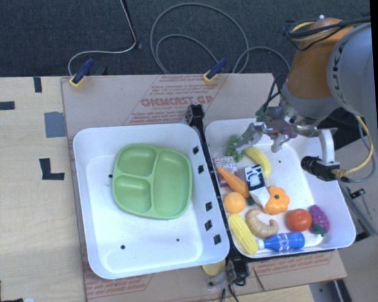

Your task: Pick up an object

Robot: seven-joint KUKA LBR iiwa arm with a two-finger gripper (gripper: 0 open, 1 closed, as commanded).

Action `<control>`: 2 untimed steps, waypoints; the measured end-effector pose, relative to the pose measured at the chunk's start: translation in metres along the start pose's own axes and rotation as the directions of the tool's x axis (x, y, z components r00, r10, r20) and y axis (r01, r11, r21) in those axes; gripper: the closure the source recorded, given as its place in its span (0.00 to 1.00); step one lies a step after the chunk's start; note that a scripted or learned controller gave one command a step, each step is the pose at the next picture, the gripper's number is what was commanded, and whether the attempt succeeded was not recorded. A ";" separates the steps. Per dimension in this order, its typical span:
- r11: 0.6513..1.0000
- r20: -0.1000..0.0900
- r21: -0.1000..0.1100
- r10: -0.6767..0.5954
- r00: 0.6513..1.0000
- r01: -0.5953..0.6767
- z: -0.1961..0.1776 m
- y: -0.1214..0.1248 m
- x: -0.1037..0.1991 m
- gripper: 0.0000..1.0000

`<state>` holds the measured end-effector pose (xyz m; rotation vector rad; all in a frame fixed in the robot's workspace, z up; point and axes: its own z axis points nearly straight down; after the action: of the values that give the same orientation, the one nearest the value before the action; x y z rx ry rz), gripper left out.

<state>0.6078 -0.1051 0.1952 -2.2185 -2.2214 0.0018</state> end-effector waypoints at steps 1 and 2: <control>1.000 0.003 -0.017 -0.001 1.000 0.001 0.089 0.044 -0.005 0.00; 1.000 0.003 -0.006 0.001 1.000 -0.001 0.109 -0.006 -0.018 0.00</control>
<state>0.6013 -0.1226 0.0859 -2.2245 -2.2244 -0.0026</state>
